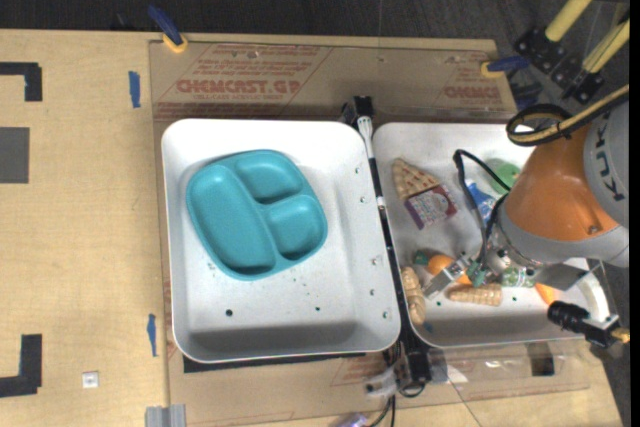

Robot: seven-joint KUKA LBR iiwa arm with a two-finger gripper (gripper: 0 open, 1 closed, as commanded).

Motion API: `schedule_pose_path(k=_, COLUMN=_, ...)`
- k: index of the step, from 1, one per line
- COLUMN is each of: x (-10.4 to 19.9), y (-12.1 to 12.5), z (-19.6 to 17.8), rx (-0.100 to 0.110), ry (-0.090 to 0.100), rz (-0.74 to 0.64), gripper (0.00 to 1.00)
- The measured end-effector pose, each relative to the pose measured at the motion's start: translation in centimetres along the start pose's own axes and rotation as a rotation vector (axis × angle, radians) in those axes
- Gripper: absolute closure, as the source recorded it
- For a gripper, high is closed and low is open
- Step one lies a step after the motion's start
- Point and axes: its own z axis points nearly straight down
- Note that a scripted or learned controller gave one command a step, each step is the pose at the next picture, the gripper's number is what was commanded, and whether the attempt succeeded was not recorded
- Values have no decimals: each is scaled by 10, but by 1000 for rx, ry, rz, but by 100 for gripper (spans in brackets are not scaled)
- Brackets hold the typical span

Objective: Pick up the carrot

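I am reading the carrot (438,264) as the small orange piece with a bit of green at its left end, lying in the right bin (520,330), low and left of that bin's middle. So little of it is showing that I am judging its long axis loosely: roughly left to right across the view, green end pointing toward the divide between the bins. A tan ridged cone (476,295) is lying just below and to its right, and a second tan piece (412,289) is sitting below its left end, against the bin wall.

The gripper (478,271) is hanging just to the right of the carrot, low over the bin floor, with the orange wrist band (555,195) looming above it. I cannot tell whether the gripper is apart or together, as the metal there is blurring into clutter. Nothing orange is sitting inside it that I can make out.

So I am judging that the coming move turns on a short shift to the view's left. Another orange scrap (545,293) is peeking out under the arm on the right, and I am unsure what it is.
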Motion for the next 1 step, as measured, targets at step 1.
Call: schedule_pose_path(k=1, x=-6, y=-3, z=0, rx=1, ry=-2, rz=486, gripper=0)
